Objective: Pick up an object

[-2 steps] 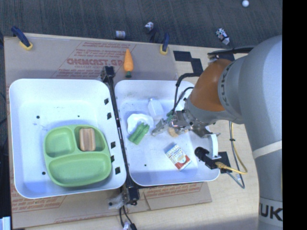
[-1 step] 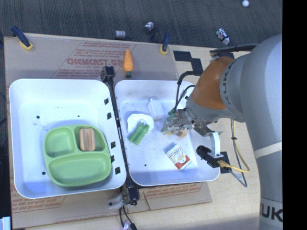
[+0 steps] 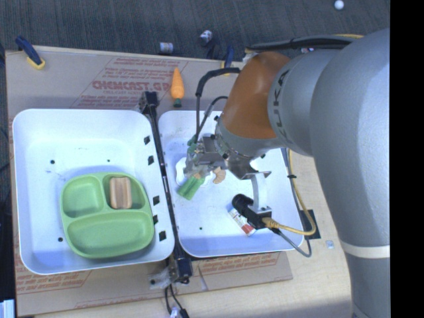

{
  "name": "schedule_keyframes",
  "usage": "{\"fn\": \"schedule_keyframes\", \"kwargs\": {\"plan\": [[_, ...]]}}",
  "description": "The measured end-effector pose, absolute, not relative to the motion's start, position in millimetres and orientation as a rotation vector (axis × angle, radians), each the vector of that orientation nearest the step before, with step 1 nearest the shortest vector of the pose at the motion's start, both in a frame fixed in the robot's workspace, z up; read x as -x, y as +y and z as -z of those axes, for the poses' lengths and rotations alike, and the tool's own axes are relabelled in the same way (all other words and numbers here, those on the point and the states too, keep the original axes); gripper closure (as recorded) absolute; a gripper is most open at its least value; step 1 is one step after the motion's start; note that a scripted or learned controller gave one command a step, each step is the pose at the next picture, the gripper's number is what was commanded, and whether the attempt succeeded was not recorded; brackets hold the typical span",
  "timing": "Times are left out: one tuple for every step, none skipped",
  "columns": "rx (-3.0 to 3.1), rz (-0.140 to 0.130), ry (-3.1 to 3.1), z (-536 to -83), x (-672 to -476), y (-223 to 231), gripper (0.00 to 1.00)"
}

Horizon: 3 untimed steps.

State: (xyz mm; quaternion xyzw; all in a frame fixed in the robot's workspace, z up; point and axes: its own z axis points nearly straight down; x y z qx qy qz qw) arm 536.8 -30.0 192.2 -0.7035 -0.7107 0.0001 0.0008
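Hand (image 3: 199, 167) over right bin (image 3: 218, 240), partly hidden by wrist; grip state unclear, green object (image 3: 189, 189) just below.

The arm (image 3: 344, 131) is bulky, smooth grey; an orange band (image 3: 255, 98) sits above the wrist; black cables (image 3: 211, 88) loop beside the band; the hand (image 3: 207, 158) is metallic grey.

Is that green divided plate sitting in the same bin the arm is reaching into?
No, the green divided plate lies in the left bin, while the arm reaches into the right bin.
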Motion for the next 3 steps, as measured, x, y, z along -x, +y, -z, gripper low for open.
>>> {"fn": "schedule_keyframes", "kwargs": {"plan": [[2.213, -0.004, -2.228, -191, -482.9, -57, 1.00], [2.209, -0.002, -2.233, -202, -484.3, -56, 1.00], [2.218, 0.001, -2.228, -208, -477.5, -84, 1.00]]}}
